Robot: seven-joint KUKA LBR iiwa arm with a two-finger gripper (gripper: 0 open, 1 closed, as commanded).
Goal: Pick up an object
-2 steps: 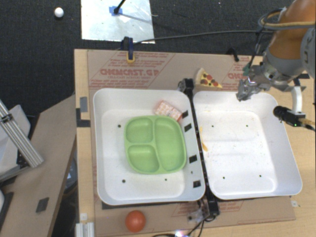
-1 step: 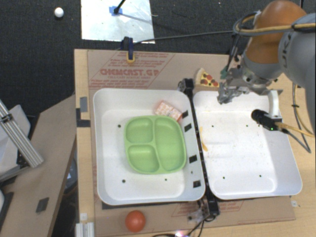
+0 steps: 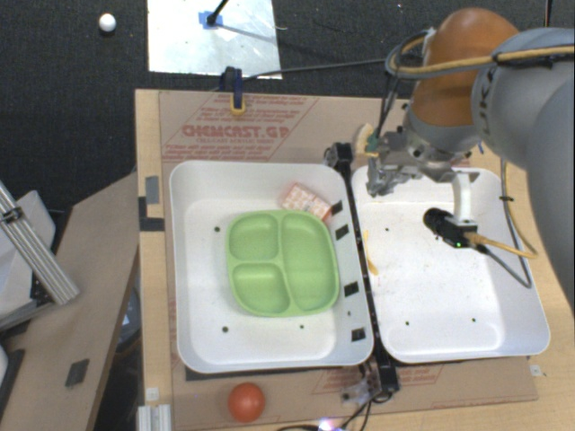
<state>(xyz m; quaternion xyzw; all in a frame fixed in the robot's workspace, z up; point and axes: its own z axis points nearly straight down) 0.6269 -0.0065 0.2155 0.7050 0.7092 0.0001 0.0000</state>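
A green plate [image 3: 281, 263] with three compartments lies flat in the left bin [image 3: 193, 330], well apart from the tool [image 3: 388, 180], with a small pink packet [image 3: 305, 201] touching the plate's far edge on the side nearer the tool. The tool hangs low over the far left corner of the right bin [image 3: 503, 330], just beside the wall where the two bins meet; whether it is open or closed cannot be told at this angle, and nothing is seen in it.

The likeliest failure, judging from this position, is a closure on nothing: no pickable thing lies under the tool, only bare floor and a thin yellow sliver [image 3: 370, 264] nearer the camera along the divider. A descent here could also strike the bin wall. If the arm [image 3: 503, 79] crosses to the plate, its thin rim and flat lie offer little to pinch, and it may slide or tip. The packet, wedged against plate and wall, could be pushed away. An orange ball [image 3: 246, 401] rests on the desk [image 3: 162, 142] outside the bins, farthest from the tool.
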